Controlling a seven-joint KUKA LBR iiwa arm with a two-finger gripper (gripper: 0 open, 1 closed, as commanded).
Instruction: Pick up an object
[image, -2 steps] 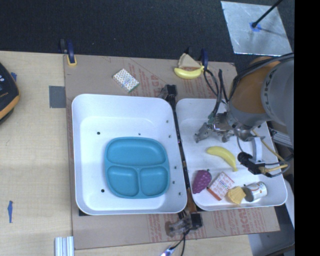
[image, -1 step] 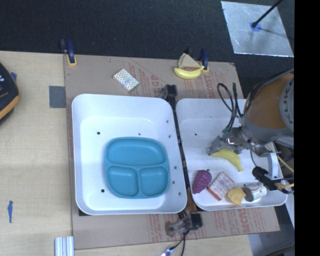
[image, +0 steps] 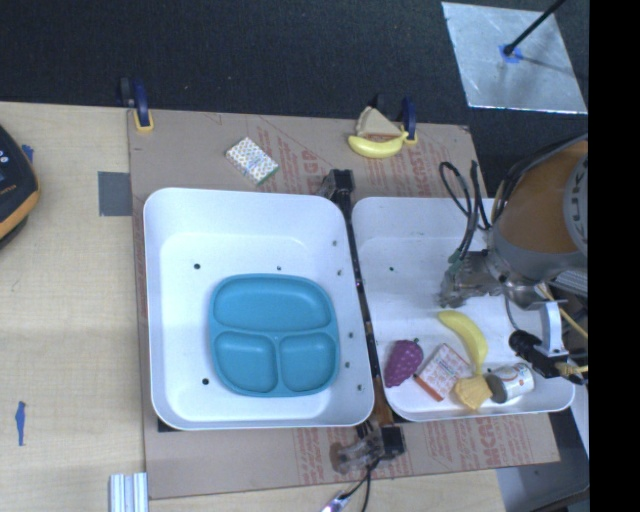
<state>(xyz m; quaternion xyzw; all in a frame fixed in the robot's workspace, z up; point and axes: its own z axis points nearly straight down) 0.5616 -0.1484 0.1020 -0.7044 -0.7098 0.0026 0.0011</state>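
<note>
1. The tool (image: 462, 288) sat low in the right bin (image: 400, 225), in the middle of its right half, under the grey arm (image: 530, 225) that came in over the bin's right edge.
2. The nearest thing to pick was the banana (image: 466, 335), which lay just beside the tool, towards the bin's front edge. Its long axis ran on a slant from the bin's middle down towards the front right corner.
3. The other pickable things lay further towards the front edge: a purple bunch of grapes (image: 402, 361) at the front left, a small red and white packet (image: 441, 371) next to it, a yellow lump (image: 472, 392), and a small white bottle (image: 512, 381) by the front right corner.
4. I judged the banana the likeliest target, since a short shift towards the front edge would put the tool over it.
5. The tool looked like a dark, blurred mass, so I could not tell how it stood, open or closed. Nothing could be seen held in it, and it seemed apart from the banana.
6. The left bin (image: 170, 230) held only a blue divided plate (image: 272, 333), well apart from the tool.
</note>
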